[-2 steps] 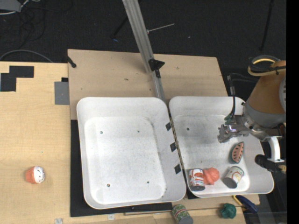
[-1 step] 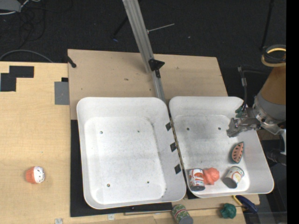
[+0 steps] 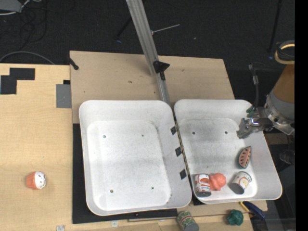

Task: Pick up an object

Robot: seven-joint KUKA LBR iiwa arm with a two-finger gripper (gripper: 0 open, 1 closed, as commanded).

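The right bin (image 3: 211, 110) holds several small things along its near side. A red-and-white can (image 3: 202, 185) lies at the front left, touching a pink-orange lump (image 3: 218, 181). A small tipped cup (image 3: 240, 182) is beside them, and a brown leaf-shaped piece (image 3: 245, 157) lies a little farther back. My gripper (image 3: 243, 130) hangs over the bin's right side, behind the brown piece and apart from it. I see nothing in it. The arm's orange band (image 3: 288, 83) is at the right edge.
The left bin (image 3: 86, 114) sits beside the right one, with black clips (image 3: 177, 150) along the shared rim. A slanted aluminium rail (image 3: 147, 37) rises behind the bins. An orange ball (image 3: 36, 180) lies on the wooden table at far left. A can (image 3: 185, 220) and a green object (image 3: 235, 217) lie in front of the right bin.
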